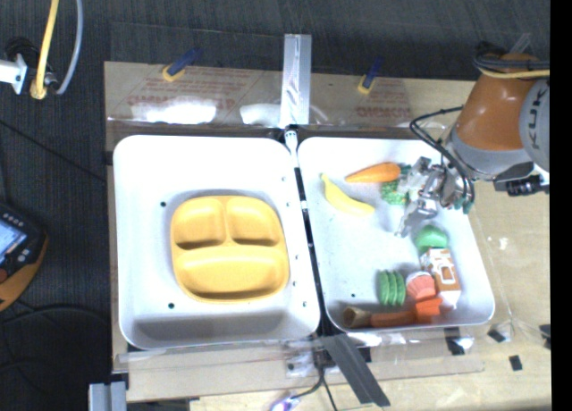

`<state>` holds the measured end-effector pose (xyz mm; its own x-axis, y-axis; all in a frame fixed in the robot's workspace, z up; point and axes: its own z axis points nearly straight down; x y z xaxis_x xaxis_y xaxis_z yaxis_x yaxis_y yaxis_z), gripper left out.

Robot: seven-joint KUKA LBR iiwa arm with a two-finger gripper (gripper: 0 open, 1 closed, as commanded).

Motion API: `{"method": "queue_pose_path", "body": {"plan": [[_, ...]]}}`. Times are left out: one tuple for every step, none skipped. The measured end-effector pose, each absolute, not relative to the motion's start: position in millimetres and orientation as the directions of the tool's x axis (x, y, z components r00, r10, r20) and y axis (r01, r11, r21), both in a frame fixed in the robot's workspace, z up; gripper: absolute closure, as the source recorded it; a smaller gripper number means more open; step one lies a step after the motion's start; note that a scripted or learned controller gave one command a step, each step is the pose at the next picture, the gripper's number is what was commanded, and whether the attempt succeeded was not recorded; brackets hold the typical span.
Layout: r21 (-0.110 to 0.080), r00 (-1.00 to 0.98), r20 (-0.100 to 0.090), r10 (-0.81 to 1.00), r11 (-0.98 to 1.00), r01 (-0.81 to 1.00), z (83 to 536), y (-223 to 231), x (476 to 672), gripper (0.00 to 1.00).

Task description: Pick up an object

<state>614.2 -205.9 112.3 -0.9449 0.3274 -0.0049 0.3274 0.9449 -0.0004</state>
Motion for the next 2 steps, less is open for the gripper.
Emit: {"method": "queue_pose_path", "body": {"plan": [[0.0, -0.923, 0.003, 0.384, 0.923, 0.384, 95.8, -223.4, 661.7, 0.0], [0.002, -0.914, -0.033, 0.403, 0.915, 0.403, 98.9, -224.1, 619.8, 0.0]]}}
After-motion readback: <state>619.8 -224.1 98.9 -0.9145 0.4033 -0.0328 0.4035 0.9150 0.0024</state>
